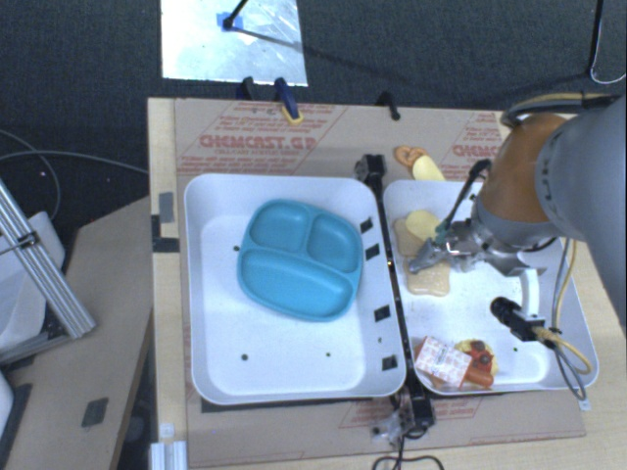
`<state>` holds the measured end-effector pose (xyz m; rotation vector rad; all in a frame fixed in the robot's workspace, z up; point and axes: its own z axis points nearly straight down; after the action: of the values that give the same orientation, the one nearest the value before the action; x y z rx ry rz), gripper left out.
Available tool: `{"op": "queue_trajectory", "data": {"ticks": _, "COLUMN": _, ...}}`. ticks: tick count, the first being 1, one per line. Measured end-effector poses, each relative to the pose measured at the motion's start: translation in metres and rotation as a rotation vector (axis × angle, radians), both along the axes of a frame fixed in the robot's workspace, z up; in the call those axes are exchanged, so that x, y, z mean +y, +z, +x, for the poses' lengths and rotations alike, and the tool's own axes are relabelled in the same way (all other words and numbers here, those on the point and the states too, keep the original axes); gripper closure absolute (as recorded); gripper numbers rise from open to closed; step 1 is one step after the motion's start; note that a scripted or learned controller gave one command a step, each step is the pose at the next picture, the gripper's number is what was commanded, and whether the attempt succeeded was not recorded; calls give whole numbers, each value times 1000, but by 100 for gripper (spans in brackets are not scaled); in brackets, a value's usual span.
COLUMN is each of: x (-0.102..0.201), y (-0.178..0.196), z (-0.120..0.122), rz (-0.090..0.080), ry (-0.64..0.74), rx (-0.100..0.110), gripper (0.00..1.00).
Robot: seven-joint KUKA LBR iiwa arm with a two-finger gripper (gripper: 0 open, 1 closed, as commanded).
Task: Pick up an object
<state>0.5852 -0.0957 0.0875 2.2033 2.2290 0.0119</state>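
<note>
My gripper [426, 258] reaches down into the right bin [563, 360] near its left wall. It hangs right over a tan bread-like slice [431, 282], and a pale yellow piece [420, 225] lies just behind it. A red and white packet-like item [454, 361] rests at the front of the same bin. The grey arm with its orange band [519, 174] covers the bin's far right part.
The left bin [220, 351] holds a blue divided plate [299, 258]. Black clips line the wall between the two bins [384, 282]. Behind the right bin, a yellow item [428, 169] and an orange one [408, 154] lie on the cardboard.
</note>
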Motion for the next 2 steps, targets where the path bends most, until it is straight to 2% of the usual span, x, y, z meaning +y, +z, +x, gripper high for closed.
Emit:
{"op": "queue_trajectory", "data": {"ticks": 1, "x": -4, "y": 12, "z": 0, "rz": -1, "ry": -7, "rx": -3, "gripper": 100}}
{"op": "queue_trajectory", "data": {"ticks": 2, "x": 25, "y": 104, "z": 56, "rz": -1, "ry": -3, "rx": -5, "gripper": 100}}
